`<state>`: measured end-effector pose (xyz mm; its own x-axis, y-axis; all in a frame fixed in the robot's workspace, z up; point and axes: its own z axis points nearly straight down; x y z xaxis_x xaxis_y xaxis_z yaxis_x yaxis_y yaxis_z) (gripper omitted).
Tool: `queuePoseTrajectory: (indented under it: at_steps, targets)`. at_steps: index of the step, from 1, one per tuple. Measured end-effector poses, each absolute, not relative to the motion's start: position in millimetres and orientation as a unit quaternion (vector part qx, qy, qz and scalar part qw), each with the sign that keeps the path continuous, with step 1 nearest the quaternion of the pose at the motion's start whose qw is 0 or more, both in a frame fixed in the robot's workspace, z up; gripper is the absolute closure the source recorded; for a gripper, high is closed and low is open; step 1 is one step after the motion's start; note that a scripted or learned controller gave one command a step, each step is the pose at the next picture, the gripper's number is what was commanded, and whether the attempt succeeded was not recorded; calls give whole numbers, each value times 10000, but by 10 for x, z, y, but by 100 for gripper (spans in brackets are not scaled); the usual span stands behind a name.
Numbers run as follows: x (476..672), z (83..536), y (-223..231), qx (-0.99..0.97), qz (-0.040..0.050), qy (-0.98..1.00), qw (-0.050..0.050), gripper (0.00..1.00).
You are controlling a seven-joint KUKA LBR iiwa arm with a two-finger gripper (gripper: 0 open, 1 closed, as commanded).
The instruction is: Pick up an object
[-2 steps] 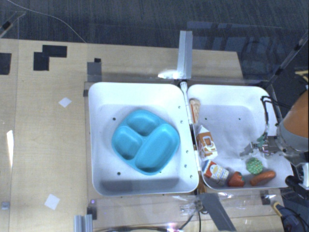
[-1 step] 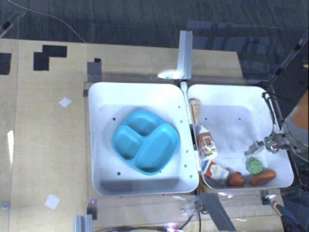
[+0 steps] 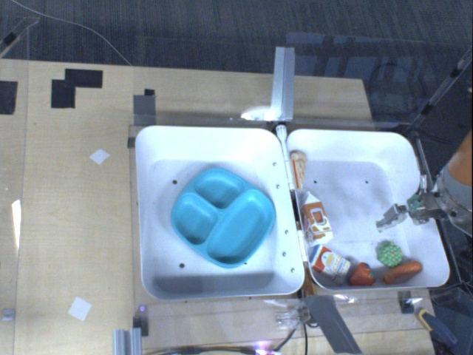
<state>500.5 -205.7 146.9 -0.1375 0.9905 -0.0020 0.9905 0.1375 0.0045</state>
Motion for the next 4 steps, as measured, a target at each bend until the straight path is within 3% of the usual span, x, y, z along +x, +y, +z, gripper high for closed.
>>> queuePoseTrajectory:
  at_steps: [1,2,3,4]
  targets:
    - [4903,888,-2063,5651,19,8250,50,0]
    - [5585,1756,-2051,4700,10,8827,41,0]
    - [5078,1873,-1965,4795,8,8775,32,0]
    - [5102,1991,-1962,4788,16,8779,66,100]
